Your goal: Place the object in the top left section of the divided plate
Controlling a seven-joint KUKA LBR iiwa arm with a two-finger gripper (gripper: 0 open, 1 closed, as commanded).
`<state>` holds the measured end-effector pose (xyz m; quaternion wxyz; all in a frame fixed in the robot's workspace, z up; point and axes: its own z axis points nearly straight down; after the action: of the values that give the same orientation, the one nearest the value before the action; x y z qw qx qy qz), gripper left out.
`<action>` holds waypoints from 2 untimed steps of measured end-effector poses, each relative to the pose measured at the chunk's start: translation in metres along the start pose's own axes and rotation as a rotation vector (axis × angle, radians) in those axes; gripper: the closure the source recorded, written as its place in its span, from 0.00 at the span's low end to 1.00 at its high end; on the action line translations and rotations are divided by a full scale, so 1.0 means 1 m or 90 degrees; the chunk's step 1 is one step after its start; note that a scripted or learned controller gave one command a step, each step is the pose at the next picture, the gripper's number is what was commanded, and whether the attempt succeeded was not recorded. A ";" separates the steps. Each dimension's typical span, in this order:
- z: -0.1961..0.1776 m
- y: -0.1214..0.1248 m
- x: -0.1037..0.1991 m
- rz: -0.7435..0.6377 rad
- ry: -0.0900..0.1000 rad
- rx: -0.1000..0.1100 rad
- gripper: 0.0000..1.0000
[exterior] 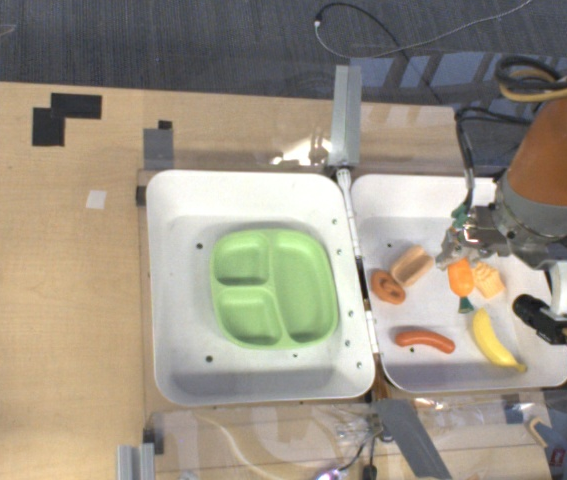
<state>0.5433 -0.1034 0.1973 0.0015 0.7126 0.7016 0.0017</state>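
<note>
Plate [274, 288] in left bin [178, 268]; food right

I can read no words, numbers, labels or brands on anything here. The black patches on the bench [63, 268] at about ten o'clock are plain shapes, with no lettering I can make out. The small pale square beside them is too small to tell if anything is printed on it.
</note>
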 end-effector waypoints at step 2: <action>0.012 0.082 0.042 -0.217 -0.001 -0.001 1.00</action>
<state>0.6260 -0.0629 0.1860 0.0028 0.5835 0.8121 0.0017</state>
